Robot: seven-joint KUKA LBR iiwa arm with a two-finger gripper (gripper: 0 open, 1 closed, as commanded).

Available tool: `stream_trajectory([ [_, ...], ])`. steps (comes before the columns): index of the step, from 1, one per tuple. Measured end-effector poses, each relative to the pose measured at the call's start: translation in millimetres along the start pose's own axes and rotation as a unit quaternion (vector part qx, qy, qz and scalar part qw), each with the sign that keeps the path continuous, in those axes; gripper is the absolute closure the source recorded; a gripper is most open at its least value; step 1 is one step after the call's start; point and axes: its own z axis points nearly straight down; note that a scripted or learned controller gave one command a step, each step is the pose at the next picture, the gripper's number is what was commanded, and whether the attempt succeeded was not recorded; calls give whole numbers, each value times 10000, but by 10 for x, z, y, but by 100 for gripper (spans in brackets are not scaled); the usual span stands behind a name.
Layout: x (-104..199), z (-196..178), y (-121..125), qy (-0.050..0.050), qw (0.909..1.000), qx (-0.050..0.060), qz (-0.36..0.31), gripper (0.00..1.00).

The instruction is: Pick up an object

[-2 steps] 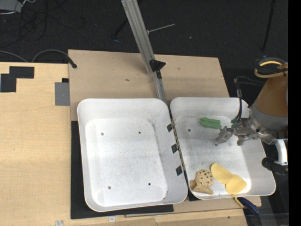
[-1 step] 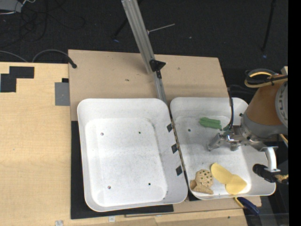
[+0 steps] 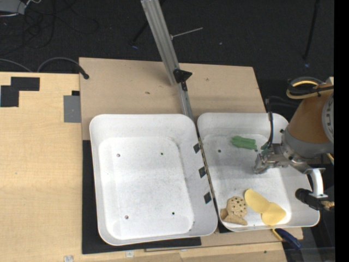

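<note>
In the right bin (image 3: 218, 125) a green object (image 3: 244, 142) lies near the middle. A yellow banana-like piece (image 3: 264, 206) and a tan speckled cookie-like object (image 3: 235, 209) lie at the bin's front. My gripper (image 3: 264, 163) hangs low over the right side of this bin, just right of and below the green object. Nothing shows between its fingers.
The left bin (image 3: 143, 179) lies beside the right one, joined by black clips (image 3: 202, 172). A slanted metal rail (image 3: 166, 43) rises from behind the bins. Cables and an orange-banded wrist (image 3: 308, 119) crowd the right edge.
</note>
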Motion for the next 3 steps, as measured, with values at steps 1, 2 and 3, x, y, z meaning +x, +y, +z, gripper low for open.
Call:
stream_trajectory([
  [1, 0, -635, 17, -9, 10000, -25, -33, 100],
  [2, 18, -1269, 37, -12, 10000, -31, -40, 100],
  [3, 20, -1273, 39, -6, 10000, -1, -55, 100],
])
